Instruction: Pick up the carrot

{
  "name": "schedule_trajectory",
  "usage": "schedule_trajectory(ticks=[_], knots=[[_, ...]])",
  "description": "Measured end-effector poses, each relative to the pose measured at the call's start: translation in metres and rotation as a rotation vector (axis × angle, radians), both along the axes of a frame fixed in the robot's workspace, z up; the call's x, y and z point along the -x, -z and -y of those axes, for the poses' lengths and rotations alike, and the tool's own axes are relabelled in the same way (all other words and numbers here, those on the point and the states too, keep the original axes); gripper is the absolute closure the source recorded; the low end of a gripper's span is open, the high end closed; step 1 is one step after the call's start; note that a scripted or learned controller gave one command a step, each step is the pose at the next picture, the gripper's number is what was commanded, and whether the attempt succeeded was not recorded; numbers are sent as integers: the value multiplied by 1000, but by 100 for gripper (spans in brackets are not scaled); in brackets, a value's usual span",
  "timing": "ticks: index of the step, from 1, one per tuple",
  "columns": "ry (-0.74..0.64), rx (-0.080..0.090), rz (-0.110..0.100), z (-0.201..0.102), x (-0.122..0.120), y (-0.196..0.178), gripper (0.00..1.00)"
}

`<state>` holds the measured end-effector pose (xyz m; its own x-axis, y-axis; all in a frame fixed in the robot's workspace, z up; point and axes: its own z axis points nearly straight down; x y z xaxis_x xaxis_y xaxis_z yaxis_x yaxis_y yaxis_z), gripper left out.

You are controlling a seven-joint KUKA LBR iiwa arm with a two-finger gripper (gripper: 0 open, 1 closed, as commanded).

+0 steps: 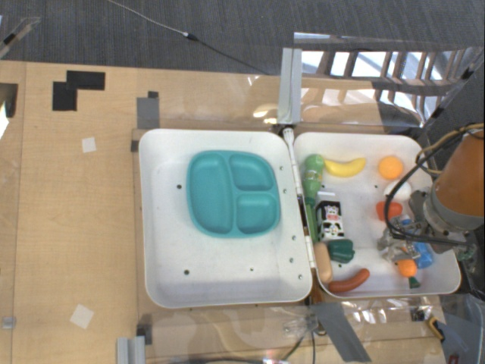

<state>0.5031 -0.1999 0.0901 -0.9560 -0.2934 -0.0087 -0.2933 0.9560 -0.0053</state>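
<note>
Two shallow white bins sit side by side on the wooden bench (68,226). The left bin (163,279) holds one thing, a teal plate (231,193) with three compartments, lying flat near the bin's middle. The right bin (356,144) holds the toy food: one green pear-like piece (312,165) and one yellow banana (345,167) along the far wall, one orange ball (391,167) toward the far right corner, one small black-and-white carton (330,218) near the dividing wall, one dark green piece (340,249) just below the carton, one tan stick-shaped piece (323,262) beside the divider, one reddish-brown sausage (348,281) by the near wall, and one small red piece (392,211) at the right. The carrot (410,268), small and orange with a green top, lies near the right bin's near right corner. The gripper (405,250) hangs directly over it, with a blue part just beside the carrot; whether its fingers are spread or closed cannot be told from here, nor whether they touch the carrot. The grey arm (458,188) with its orange band enters from the right.
</note>
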Motion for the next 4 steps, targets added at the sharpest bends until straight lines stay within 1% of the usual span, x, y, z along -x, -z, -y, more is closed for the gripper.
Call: schedule_trajectory(ticks=[1, 2, 3, 4], knots=[[-43, 2, 4, 6, -3, -52, 100], [-393, 5, 1, -33, -6, 0, 100], [-246, 2, 3, -33, -5, -64, 100], [-532, 4, 2, 4, -20, 0, 100]])
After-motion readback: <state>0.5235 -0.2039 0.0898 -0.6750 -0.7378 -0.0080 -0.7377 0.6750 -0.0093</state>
